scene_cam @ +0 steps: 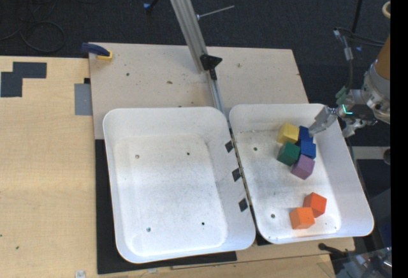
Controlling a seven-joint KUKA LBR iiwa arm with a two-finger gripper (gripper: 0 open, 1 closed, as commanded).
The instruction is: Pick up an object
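Dark floor with loose cables surrounds the wooden desk (pixel 44 143), whose pale top carries two shallow white bins of smooth plastic. Going from left to right, the left bin (pixel 127 130) shows only grey speckles, while the right bin (pixel 268 226) holds small matte cubes: yellow cube (pixel 287 132), green cube (pixel 288 154), blue cube (pixel 308 143) and purple cube (pixel 303 167) pressed in a tight cluster, and two orange cubes (pixel 308 211) apart near the front. At the right rim hangs the gripper (pixel 326 118), close beside the blue cube; whether it is open I cannot tell. Because the cluster is so tight, I judge a grasp may push cubes aside or slip.
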